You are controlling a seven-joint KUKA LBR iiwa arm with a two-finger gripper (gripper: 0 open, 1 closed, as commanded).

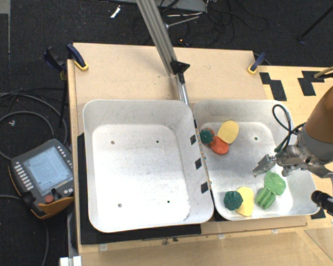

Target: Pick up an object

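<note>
My gripper hangs over the right part of the right bin, at the end of the grey arm with its orange band. A light green object lies just below the gripper, close to it. Left of that lie a pale yellow object and a dark green one, touching each other. Near the bin's left wall sit a yellow object, an orange-red one and a small dark green one, clustered together. Nothing shows in the gripper.
The left bin stands beside the right one, their walls meeting in the middle. A slanted metal pole comes down to the bins' far edge. Yellow clamps hold the board's back corners. A teach pendant lies on the floor at left.
</note>
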